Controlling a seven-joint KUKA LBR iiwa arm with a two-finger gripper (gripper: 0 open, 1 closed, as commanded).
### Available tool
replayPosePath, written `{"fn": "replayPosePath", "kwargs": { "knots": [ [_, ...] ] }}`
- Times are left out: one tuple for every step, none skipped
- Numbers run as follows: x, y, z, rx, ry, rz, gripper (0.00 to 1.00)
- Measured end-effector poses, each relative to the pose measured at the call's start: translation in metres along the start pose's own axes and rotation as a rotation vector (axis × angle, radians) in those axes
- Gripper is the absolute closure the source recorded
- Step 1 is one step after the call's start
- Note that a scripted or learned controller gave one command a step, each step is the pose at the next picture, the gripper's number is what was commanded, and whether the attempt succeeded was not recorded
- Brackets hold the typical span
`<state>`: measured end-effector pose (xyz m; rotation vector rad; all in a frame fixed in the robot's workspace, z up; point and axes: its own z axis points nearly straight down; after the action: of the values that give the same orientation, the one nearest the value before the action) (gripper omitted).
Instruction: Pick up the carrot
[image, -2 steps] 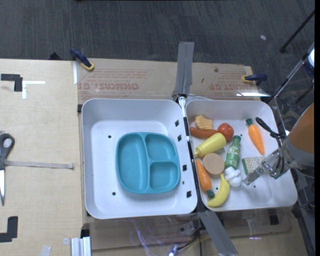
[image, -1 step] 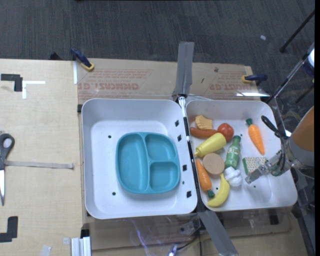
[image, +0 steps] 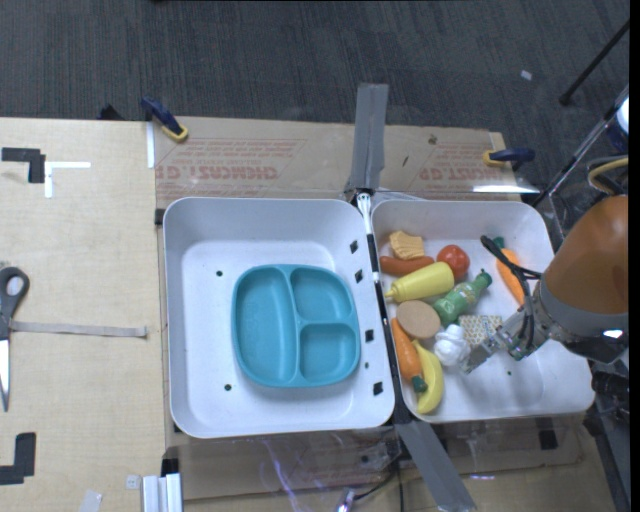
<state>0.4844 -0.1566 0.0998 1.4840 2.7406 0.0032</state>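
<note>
The carrot (image: 511, 275), orange with a dark green top, lies at a slant near the right wall of the right bin (image: 520, 400). My gripper (image: 482, 355) is low in that bin, in front and to the left of the carrot and apart from it. It sits next to a white garlic bulb (image: 450, 345) and a speckled cracker (image: 480, 327). It looks open, with nothing between its fingers. The wrist and its orange band (image: 600, 255) cover the bin's right edge.
The right bin also holds a second orange, carrot-like piece (image: 404, 350) by its left wall, a banana (image: 431, 382), a yellow corn cob (image: 422, 283), a tomato (image: 454, 260), a green bottle (image: 463, 297), a brown round (image: 418, 320). A teal divided plate (image: 297, 325) lies in the left bin (image: 190, 300).
</note>
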Motion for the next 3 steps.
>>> {"fn": "replayPosePath", "kwargs": {
  "knots": [
    [0.001,0.002,0.0,-0.003,0.004,0.256,0.0],
    [-0.053,-0.017,0.001,0.001,0.009,0.318,0.0],
    [-0.031,-0.018,0.0,-0.001,0.0,0.662,0.0]
  ]
}}
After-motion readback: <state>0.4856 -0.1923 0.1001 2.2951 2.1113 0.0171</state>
